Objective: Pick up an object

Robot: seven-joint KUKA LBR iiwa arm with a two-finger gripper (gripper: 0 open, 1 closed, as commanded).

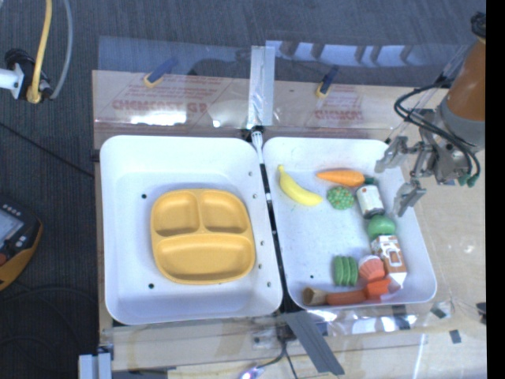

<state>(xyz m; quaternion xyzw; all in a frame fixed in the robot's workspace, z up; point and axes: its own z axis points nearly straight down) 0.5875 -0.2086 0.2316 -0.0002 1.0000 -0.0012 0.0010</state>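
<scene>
At the frame's right edge our grey two-finger gripper [401, 176] hung with fingers spread and empty above the right white bin's [316, 279] rim, the small white-and-red can [369, 200] lying just left of it, long axis roughly upright in frame.

We see the arm [467, 85] reaching in from the right, its orange band sitting just above the grey wrist, with black cables looping beside it. Below and to the left of the wrist hangs the two-finger gripper [400, 178], its fingers [388, 155] spread well apart and pointing down and leftward. Nothing sits between them.
</scene>
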